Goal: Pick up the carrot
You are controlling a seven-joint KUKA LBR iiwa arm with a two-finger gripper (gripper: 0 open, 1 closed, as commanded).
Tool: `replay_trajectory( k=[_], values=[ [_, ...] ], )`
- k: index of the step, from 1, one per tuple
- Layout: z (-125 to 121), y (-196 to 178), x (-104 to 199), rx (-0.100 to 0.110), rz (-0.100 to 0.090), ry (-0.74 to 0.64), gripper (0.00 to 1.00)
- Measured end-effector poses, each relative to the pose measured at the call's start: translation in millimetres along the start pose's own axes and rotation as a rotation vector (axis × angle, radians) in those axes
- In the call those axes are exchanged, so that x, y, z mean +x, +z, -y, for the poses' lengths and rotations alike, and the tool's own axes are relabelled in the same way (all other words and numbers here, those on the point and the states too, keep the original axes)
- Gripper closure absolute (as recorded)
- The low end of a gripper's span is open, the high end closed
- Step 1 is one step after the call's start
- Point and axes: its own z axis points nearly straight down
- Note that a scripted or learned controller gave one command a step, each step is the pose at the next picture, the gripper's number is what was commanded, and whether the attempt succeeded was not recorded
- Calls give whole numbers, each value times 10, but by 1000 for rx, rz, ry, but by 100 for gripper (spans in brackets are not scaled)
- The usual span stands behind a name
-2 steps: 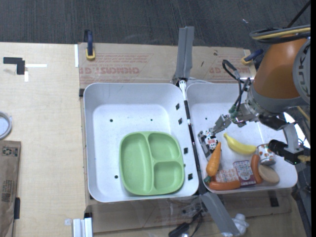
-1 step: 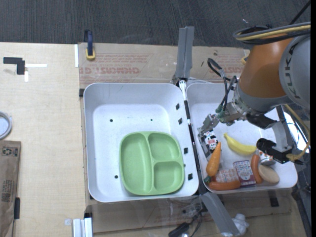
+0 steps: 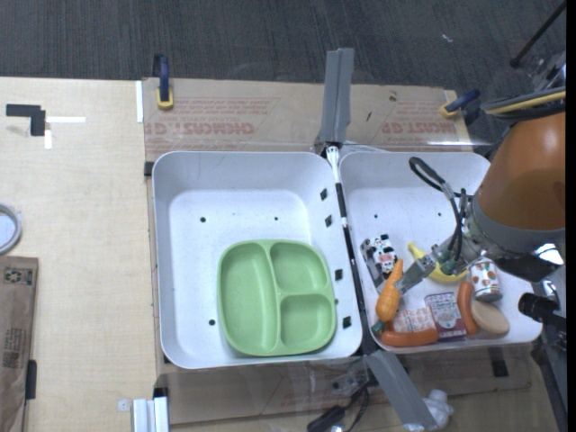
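The carrot [image 3: 389, 297] is an orange tapered piece lying near the front left of the right bin [image 3: 396, 196], its long axis running roughly front to back. My gripper [image 3: 411, 277] reaches in from the right, and its grey tip sits right beside the carrot's upper end, touching or nearly touching it. The arm's orange band [image 3: 533, 174] looms over the bin's right side and hides part of it. A yellow object [image 3: 436, 266] lies just behind the gripper tip.
Crowded around the carrot are a black-and-white cow-patterned item [image 3: 382, 253], a pink packet [image 3: 443, 314], two orange-red sausages [image 3: 410, 337] [image 3: 464, 302], a small can [image 3: 486, 280] and a tan bun [image 3: 490, 319]. The left bin [image 3: 180, 241] holds a green divided plate [image 3: 275, 297].
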Motion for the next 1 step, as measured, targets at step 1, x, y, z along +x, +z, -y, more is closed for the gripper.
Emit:
replay_trajectory(
  k=[1],
  values=[
    [-136, 702, -492, 0, 0, 0, 0]
  ],
)
